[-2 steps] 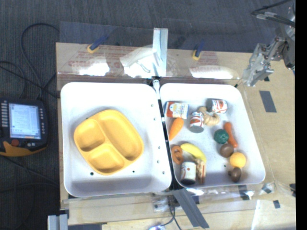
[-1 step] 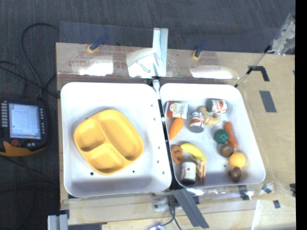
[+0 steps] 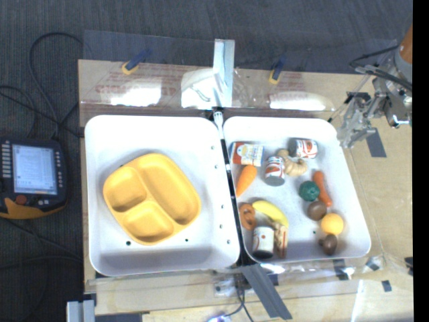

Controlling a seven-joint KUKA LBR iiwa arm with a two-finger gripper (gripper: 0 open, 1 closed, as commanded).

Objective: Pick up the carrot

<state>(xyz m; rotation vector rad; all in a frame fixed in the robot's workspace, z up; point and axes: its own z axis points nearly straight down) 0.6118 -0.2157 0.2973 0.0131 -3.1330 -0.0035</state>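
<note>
Nothing's been picked yet. The carrot [image 3: 246,178] is lying at the left wall of the right bin [image 3: 353,196], beside a yogurt cup [image 3: 249,153]. The hand [image 3: 362,116] is parked up right past the rim — its opening can't be made out. A reach down-left is needed.

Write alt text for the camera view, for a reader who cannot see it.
Seen from above, the carrot lies at the left edge of the right bin, among a banana, small cans and other toy food. The gripper hangs outside that bin's upper right corner. The left bin holds a yellow divided tray.
</note>
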